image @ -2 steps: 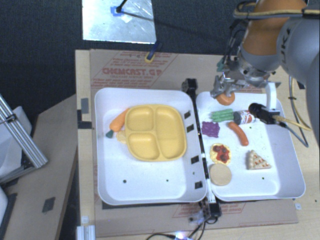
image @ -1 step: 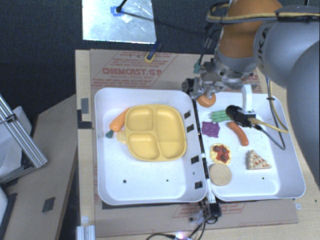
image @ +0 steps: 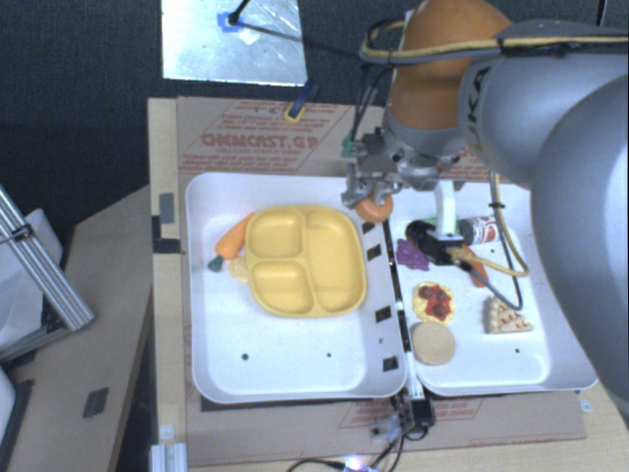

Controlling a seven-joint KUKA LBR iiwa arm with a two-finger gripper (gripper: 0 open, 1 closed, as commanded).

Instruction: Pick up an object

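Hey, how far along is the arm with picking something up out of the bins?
Looks part done: the gripper sits above the divider between the bins with a small orange ring-shaped piece right at its tip, seemingly lifted, though a firm grasp isn't clear. The yellow tray and carrot lie in the left bin. Left: confirming the hold and carrying it off.

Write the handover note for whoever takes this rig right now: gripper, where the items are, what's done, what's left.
Gripper: over the divider between the two bins, at their far end, with a small orange ring-shaped item at its tip; whether the fingers grip it cannot be told.
Left bin: yellow divided plate, with a toy carrot at its left edge.
Right bin: purple item, small pizza, round cracker, pizza slice, a can lying on its side.
Done: arm is at the orange item.
Left: confirm a grasp and lift clear.
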